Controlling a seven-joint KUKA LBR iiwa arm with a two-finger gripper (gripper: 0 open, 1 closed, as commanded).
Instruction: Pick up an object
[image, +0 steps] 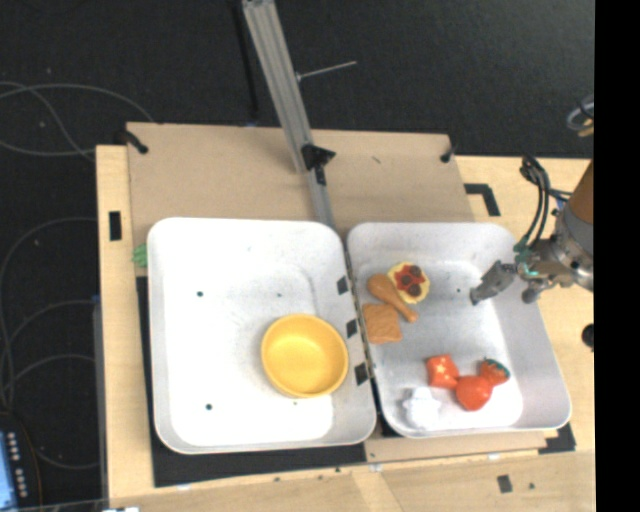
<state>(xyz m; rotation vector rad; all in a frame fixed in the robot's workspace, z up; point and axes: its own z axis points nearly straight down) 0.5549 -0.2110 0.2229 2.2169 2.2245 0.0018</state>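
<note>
The gripper (492, 283) hangs over the right bin (455, 245), near its right wall, pointing left toward the toys. Whether it is spread or pressed together I cannot tell at this size, and nothing shows in its grasp.

Taking the gripper as the landmark: a small tart with red berries (409, 281) lies to its left, with a drumstick (388, 294) just beside the tart and a tan cracker (381, 323) below that, all near the bin's left wall. Below the gripper sit an orange-red chunk (442, 371) and a strawberry (479, 386), close together, with a white crumpled piece (424, 407) at the near wall.

In my judgement the tart is the cleanest target, though the drumstick crowds it; a descent from straight above, centred on one item, should avoid nudging its neighbours.

Farther left, the left bin (200, 260) holds a yellow bowl (304, 355). Both bins rest on a tan board (230, 170) crossed by a metal post (285, 90), over dark floor with loose cables (40, 110).
</note>
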